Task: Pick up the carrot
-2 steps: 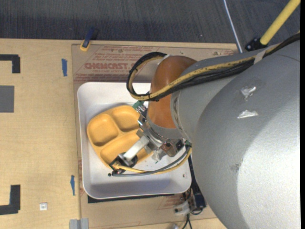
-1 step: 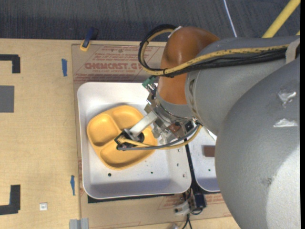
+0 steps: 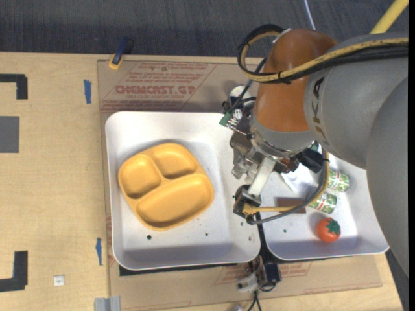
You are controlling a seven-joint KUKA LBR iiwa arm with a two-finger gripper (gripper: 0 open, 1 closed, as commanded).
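Observation:
My gripper [image 3: 242, 166] hangs low over the left edge of the right bin [image 3: 363, 241], close to the wall it shares with the left bin. The grey arm with its orange band covers most of the right bin's back half. A small orange-red piece with a green top [image 3: 328, 230] lies at the front right of that bin, well to the right of my gripper and apart from it. What lies straight under the wrist is hidden.
A yellow divided plate [image 3: 166, 184] sits in the left bin [image 3: 123, 238]. Two green-and-white cans [image 3: 330, 191] lie in the right bin behind the orange-red piece. A flat brown strip [image 3: 290, 204] lies beside them.

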